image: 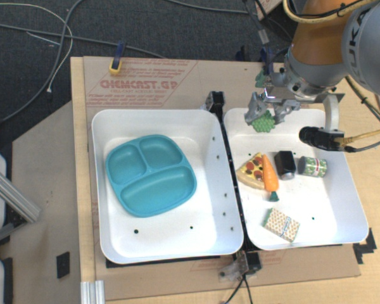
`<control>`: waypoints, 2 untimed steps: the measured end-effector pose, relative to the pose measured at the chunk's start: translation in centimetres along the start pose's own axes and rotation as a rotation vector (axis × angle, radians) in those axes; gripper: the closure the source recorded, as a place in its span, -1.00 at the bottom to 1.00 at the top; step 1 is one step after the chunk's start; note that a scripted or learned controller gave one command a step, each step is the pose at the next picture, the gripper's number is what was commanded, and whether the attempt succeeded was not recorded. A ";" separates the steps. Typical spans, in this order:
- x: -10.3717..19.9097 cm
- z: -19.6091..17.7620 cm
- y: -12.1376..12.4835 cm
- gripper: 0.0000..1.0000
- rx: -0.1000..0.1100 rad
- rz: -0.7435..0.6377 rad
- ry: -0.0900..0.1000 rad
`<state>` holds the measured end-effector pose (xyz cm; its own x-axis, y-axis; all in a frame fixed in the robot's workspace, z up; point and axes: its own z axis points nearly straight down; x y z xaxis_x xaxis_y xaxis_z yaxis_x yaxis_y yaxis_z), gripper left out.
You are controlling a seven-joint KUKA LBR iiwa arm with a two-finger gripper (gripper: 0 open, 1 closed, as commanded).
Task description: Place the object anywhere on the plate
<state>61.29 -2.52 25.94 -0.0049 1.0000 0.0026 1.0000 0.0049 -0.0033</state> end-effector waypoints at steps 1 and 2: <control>4.9 -0.1 -1.8 1.00 0.000 0.000 0.000; 9.7 0.8 -3.0 1.00 0.000 0.001 -0.001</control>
<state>58.28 7.17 25.18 -0.0043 1.0000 0.0013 1.0000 0.0043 -0.0036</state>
